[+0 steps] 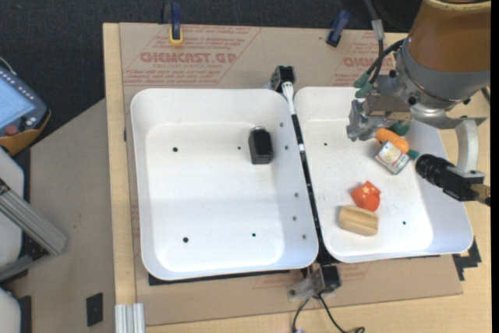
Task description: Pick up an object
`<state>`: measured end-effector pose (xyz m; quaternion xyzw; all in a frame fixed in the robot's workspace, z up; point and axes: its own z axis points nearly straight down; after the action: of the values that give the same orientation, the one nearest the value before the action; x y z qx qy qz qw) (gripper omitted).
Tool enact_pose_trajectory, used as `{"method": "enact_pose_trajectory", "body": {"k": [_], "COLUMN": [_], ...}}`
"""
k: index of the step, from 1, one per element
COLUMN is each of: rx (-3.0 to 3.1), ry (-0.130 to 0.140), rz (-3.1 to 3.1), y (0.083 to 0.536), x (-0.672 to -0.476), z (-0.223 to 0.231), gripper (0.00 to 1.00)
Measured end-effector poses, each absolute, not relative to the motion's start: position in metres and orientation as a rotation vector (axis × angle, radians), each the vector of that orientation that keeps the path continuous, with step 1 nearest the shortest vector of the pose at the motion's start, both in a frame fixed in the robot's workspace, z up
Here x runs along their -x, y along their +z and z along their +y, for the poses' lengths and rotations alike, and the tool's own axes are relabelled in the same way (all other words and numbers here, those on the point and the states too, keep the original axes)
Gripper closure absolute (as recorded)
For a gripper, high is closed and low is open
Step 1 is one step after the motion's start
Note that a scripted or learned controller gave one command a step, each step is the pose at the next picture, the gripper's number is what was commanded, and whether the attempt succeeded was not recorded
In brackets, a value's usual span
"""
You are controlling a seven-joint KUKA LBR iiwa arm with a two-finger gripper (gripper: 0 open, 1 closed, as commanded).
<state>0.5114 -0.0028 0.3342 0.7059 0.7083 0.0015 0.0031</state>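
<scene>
— Had the fingers (361, 125) got hold of anything?

— I couldn't tell how they stood. They hung low in the right bin (335, 238), beside the orange-capped piece (391, 150). The red piece (366, 195) and wooden block (358, 221) lay apart; no pick was done.

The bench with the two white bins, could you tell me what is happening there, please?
The grey KUKA arm's gripper hangs low over the right white bin, beside a small orange-and-white object. A red-orange block and a tan wooden cylinder lie nearer the front. A black block sits in the left white bin. Nothing looks lifted yet.
</scene>
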Motion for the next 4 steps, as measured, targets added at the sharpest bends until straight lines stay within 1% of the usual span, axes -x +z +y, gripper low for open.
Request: {"method": "enact_pose_trajectory", "body": {"k": [1, 2, 3, 4], "rx": [-2.211, -2.221, -2.218, -2.228], "ry": [0.006, -0.009, 0.005, -0.006], "rz": [2.220, 2.233, 2.220, 2.220], "y": [0.344, 0.271, 0.314, 0.289], "x": [-0.512, -0.498, -0.516, -0.477], "z": [-0.003, 0.053, 0.051, 0.001], "gripper": [1.00, 1.00, 1.00, 1.00]}}
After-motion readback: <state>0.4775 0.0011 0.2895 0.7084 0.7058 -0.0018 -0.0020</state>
